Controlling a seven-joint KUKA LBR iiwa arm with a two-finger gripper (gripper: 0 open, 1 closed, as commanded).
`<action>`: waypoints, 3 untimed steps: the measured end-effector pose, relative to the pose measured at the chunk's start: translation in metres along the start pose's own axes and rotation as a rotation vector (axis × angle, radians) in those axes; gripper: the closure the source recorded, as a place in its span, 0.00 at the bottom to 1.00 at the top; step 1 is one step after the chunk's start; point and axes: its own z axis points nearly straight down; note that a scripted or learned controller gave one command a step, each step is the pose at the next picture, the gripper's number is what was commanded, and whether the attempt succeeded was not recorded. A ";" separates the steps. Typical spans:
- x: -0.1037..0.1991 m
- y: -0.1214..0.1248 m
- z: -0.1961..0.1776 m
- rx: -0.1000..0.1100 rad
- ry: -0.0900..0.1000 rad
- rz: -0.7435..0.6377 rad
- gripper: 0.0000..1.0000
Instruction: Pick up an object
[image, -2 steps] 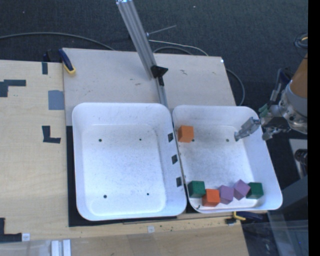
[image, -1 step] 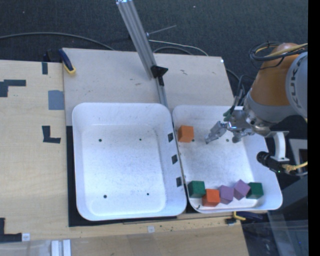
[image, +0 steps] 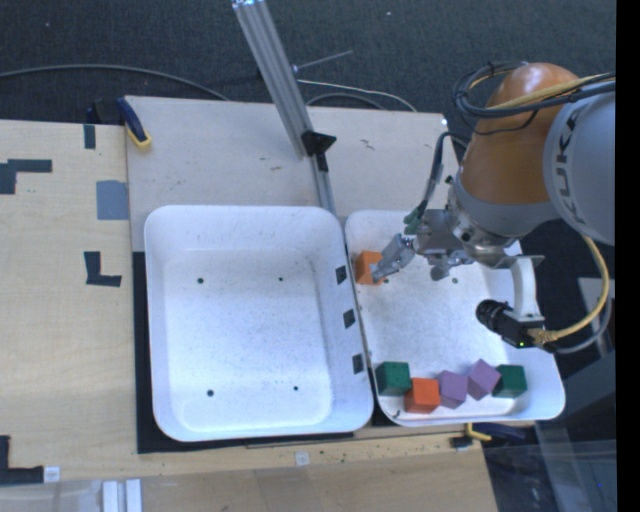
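A small orange block (image: 366, 266) lies at the left wall of the right bin (image: 440, 325), near its far end. My gripper (image: 415, 265) hangs low over the far part of that bin, open, its two fingers spread apart. The left fingertip (image: 388, 264) sits right beside the orange block, on the block's right side; the block is outside the gap, not between the fingers. Along the near wall of the right bin lie a green block (image: 393, 377), an orange block (image: 422, 394), two purple blocks (image: 453, 387) and another green block (image: 511, 380).
The left bin (image: 240, 320) stands beside the right one, their walls meeting just left of the orange block. A slanted metal pole (image: 285, 90) comes down to the far junction of the bins. A black cable fitting (image: 500, 320) hangs from the wrist over the right bin.
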 end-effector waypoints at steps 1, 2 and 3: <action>-0.040 0.005 -0.028 0.000 -0.005 0.011 0.00; -0.037 0.005 -0.036 0.004 -0.004 0.007 1.00; -0.037 0.005 -0.036 0.005 -0.005 0.008 0.00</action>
